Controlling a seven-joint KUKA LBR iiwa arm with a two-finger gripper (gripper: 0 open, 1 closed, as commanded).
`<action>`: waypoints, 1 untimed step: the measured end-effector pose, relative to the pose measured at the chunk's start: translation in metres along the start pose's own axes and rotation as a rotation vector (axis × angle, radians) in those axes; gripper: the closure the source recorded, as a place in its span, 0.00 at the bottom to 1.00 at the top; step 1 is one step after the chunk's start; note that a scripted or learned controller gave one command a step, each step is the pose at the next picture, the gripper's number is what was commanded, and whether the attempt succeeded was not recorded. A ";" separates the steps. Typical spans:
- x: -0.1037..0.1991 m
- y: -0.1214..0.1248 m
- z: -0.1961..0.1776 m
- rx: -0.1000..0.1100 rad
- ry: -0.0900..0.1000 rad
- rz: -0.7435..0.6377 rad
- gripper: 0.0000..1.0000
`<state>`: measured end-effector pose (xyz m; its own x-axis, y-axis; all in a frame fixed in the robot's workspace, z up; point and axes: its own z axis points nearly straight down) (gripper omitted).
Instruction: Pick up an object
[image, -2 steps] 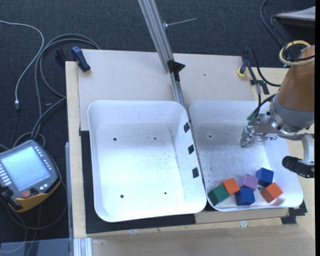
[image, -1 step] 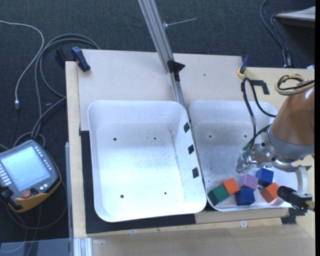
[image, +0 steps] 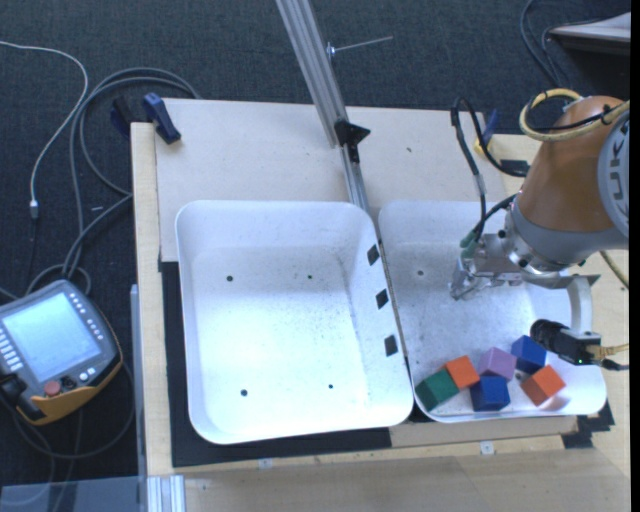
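Hovering over right bin (image: 430, 235), nothing gripped.
Hanging the jaws (image: 466, 284) above bare bin floor, well apart from clustered blocks (image: 490, 378) lying in the near corner; jaw spacing impossible to tell; reaching the blocks probably requiring travel toward the near rim.

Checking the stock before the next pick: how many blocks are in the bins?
6, all at the right bin's near edge: green block, orange block, purple block, blue block, second blue block, second orange block. More may hide beneath the arm.
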<state>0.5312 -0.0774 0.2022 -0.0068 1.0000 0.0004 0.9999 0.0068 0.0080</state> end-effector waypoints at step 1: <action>-0.009 -0.029 0.005 0.012 0.002 0.008 1.00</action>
<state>0.5027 -0.0865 0.1974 0.0015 1.0000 0.0019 1.0000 -0.0015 -0.0038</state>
